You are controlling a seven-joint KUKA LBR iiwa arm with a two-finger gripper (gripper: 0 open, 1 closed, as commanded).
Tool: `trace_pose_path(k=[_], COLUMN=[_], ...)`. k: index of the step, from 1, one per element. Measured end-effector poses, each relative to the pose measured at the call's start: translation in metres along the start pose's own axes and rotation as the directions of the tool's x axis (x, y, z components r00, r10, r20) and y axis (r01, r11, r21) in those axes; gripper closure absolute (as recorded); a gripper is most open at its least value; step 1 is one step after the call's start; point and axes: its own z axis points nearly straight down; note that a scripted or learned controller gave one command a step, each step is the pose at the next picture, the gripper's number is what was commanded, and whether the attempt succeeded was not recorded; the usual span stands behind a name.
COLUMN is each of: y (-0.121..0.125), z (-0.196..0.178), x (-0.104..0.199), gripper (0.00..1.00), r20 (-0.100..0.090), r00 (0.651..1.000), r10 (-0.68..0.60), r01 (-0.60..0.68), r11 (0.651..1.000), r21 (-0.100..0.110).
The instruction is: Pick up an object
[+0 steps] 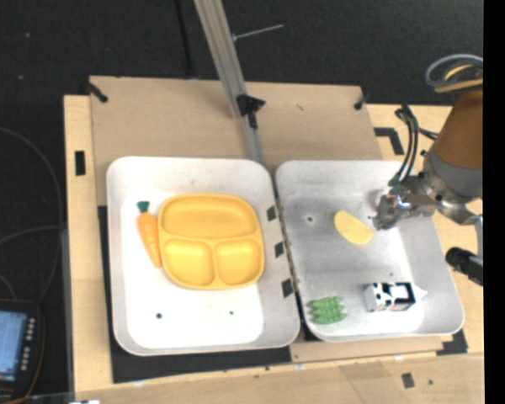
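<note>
Yellow chip (353, 227) sits just beside claw (385, 211); claw state unreadable. Approach step; next needs centring over it.

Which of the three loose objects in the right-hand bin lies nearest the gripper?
The pale yellow chip-shaped piece, just left of the gripper. The green pea pods and the black-and-white toy lie farther off, along the bin's front edge.
</note>
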Motion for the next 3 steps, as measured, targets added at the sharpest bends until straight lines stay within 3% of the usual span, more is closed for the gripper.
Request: trace_pose_path(k=[1,3], y=[0.002,-0.001], z=[-0.043,-0.057], x=[-0.002,0.103], gripper=[1.00,1.00], r20=[0.000,-0.005], r00=[1.000,1.000], r10=[0.000,-0.004], r01=[0.000,0.004], r11=[1.000,1.000], r21=[0.002,0.007])
